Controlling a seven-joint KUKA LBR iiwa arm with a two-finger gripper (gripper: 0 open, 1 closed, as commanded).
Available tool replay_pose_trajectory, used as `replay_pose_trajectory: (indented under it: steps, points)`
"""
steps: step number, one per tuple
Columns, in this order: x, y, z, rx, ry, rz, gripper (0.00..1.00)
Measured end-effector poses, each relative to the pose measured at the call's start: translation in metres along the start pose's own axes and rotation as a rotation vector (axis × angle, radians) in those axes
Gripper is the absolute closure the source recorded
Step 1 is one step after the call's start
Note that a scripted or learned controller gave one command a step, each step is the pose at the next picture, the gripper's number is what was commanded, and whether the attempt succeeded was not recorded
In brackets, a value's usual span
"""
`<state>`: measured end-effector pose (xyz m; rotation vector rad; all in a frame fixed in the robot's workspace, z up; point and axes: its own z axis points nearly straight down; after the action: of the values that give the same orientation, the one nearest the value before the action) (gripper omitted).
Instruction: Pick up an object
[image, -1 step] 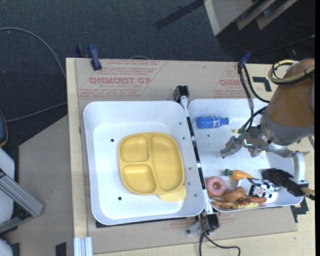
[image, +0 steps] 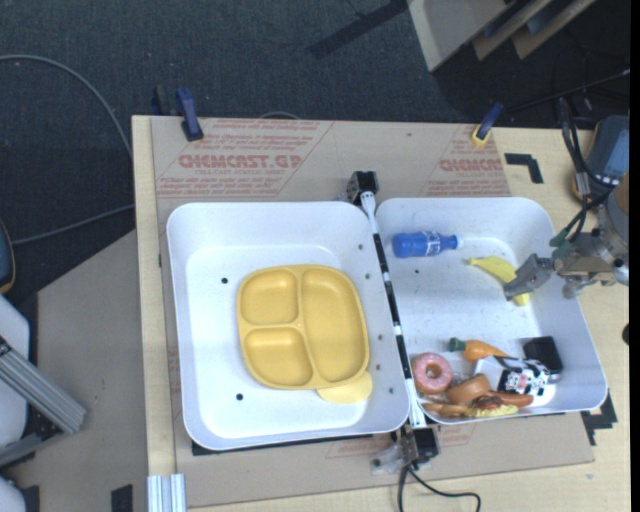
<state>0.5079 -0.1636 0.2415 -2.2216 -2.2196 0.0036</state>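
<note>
The worktop (image: 300, 160) is a pale board printed with red lettering, set on dark carpet (image: 80, 150) with cables trailing across it. Two white bins sit side by side: the left bin (image: 200, 250) carries a yellow divided tray (image: 300, 325), the right bin (image: 570, 340) a blue bottle (image: 420, 243), a banana (image: 495, 267) and a heap (pink donut (image: 432, 372), carrot (image: 482, 350) among it) at its near edge. The end effector (image: 530, 278) hangs over the right bin's right side, just beside the banana's right end, holding nothing; how far it is open I cannot tell.
</note>
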Motion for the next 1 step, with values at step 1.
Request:
replay_pose_trajectory:
  steps: [1]
  points:
    - [-0.0029, 0.0702, 0.1491, 0.002, 0.002, -0.002, 0.00]
